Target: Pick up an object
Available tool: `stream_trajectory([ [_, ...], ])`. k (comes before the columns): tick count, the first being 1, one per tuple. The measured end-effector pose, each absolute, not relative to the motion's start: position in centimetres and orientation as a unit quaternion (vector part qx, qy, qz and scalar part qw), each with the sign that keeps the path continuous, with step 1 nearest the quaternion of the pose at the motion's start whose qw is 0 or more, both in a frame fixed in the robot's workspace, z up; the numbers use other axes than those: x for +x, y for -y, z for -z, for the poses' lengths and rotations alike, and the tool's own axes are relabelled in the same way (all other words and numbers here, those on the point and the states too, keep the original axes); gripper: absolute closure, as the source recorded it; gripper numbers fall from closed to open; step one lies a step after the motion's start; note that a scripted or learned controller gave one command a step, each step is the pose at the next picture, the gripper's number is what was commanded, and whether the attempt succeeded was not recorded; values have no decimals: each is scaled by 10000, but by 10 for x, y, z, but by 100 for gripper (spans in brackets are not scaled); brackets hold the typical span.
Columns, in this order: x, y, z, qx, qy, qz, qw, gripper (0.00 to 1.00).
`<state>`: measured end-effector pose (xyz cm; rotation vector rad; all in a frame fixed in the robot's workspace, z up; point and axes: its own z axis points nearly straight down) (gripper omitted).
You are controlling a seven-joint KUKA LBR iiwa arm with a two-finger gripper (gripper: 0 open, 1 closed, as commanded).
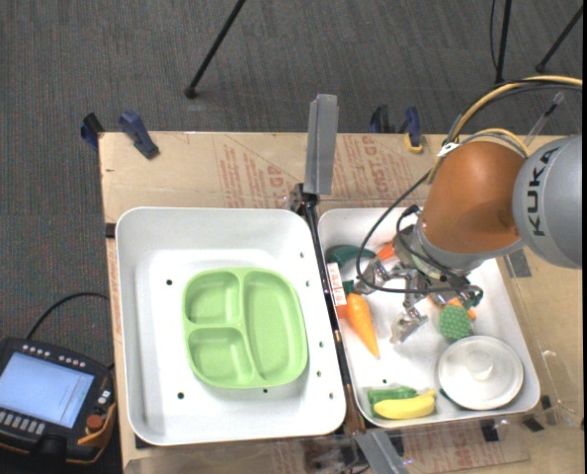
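The right bin (519, 316) has a few toys in it. A toy carrot (362, 323) lies near the bin's left wall, with its pointy end aimed down toward the front. A yellow toy banana (406, 407) rests at the front edge of this bin. A small green piece (390, 394) lies touching the banana on its far side. A round white lid with a knob (480, 371) sits in the front right corner. Just behind the lid is a bumpy green toy (457, 324), with a small orange piece (468, 311) touching it. A dark green thing (345, 257) pokes out at the back left of the bin, partly hidden under the arm.

The gripper (409, 321) hangs over the middle of the right bin, between the carrot and the bumpy green toy. Nothing is between its fingers. The fingers are too small and blurry, so I cannot tell if they are spread or pinched together. The big orange band (471, 200) of the arm sits above it and hides the back of the bin.

The left bin (145, 265) holds a light green plate with three sections (244, 327). It lies flat near the middle.

Both bins sit side by side on a brown bench (214, 171). A black handheld screen (41, 391) rests on the grey floor at the lower left.
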<state>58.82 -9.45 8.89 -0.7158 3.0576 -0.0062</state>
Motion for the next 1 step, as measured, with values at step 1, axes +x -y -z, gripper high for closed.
stream_trajectory([
  [1, 544, 93, -87, -1882, -9821, -11, 0, 0],
])
